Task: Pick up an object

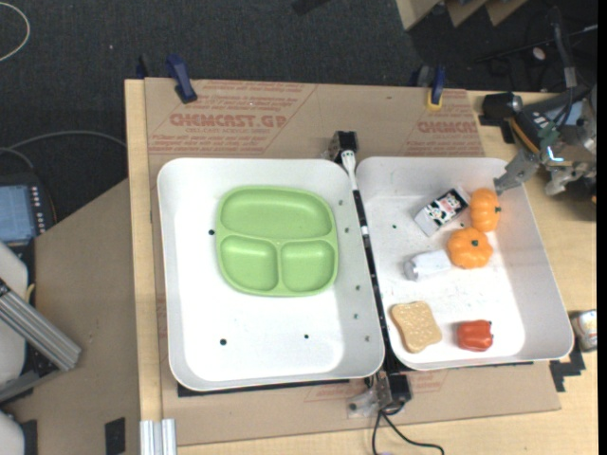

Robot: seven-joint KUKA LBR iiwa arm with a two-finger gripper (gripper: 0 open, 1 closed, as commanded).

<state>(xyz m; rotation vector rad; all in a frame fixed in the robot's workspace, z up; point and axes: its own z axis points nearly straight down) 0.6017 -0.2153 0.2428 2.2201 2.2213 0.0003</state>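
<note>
- Camera view: two shallow white plastic bins side by side on a brown board-covered counter [285, 112] with red print; left bin [190, 330], right bin [531, 292].
- Left bin holds a smooth pale green three-compartment plastic tray [278, 240], rounded corners, lying flat.
- Right bin: two small ribbed orange toy pumpkins, upper one [485, 209] and lower one [469, 248], close together; small black-and-white printed box [442, 209] just left of upper pumpkin; greyish stubby cylinder [429, 265] left of lower pumpkin; tan toast-shaped slice [415, 325] near front; glossy red pepper-like piece [475, 335] right of toast.
- Claw [512, 176] at right bin's upper right corner, just beside upper pumpkin; grey, blurry, fingers hard to make out, cannot tell opening or grip.
- Arm cut off at right edge, cluttered with cables.
- Blue clamps at counter's back edge.
</note>
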